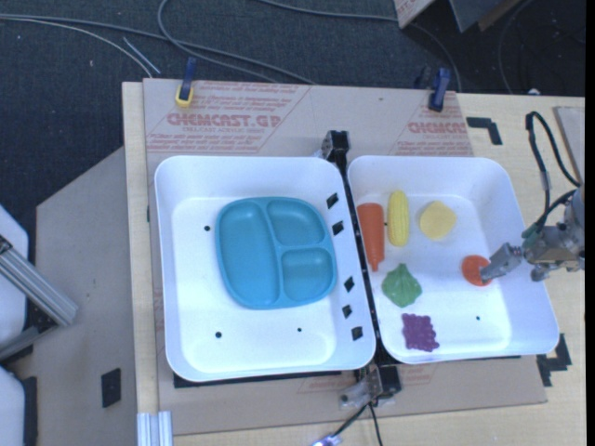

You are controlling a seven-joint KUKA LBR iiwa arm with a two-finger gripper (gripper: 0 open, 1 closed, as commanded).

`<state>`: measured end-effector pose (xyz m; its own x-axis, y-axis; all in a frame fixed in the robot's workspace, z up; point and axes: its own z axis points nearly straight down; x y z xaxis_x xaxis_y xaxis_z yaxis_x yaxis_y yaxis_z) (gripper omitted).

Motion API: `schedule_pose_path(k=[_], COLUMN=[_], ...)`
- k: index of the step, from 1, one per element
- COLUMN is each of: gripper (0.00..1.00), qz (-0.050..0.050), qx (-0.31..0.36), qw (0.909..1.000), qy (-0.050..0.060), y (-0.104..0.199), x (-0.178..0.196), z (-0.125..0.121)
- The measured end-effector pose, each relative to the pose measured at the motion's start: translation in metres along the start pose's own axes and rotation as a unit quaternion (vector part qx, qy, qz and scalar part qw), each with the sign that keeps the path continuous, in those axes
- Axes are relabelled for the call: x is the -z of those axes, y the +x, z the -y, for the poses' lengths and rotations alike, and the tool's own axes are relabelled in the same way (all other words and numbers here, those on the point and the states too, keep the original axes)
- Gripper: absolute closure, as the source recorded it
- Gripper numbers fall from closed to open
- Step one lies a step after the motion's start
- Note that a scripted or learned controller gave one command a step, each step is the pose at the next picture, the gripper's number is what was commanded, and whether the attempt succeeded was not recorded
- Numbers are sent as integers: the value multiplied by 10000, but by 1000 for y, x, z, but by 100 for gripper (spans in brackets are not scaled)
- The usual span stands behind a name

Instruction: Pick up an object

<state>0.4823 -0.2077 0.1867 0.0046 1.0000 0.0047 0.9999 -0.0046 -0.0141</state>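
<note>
Small red-orange round toy [475, 269] lying near right wall of right-hand white bin [521, 203], touching tip of gripper [507, 260]. Cannot tell gripper state; blurred. Likely risks: nudging toy away instead of gripping, or scraping bin wall. Beyond toy: green leafy piece [402, 285], yellow lump [437, 220].

cam: just the one, fixed up above my counter [279, 100] | angle: looking down at a slant | range: far enough to fit both white bins [177, 249] plus some floor | my arm [558, 244] pokes in from its right
</note>
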Motion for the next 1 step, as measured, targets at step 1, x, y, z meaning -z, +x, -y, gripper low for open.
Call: schedule_pose_path(k=[1], gripper=[0], qz=[19], qx=[23], qw=[10000], qy=[-65], y=[1], x=[6], z=[-3])
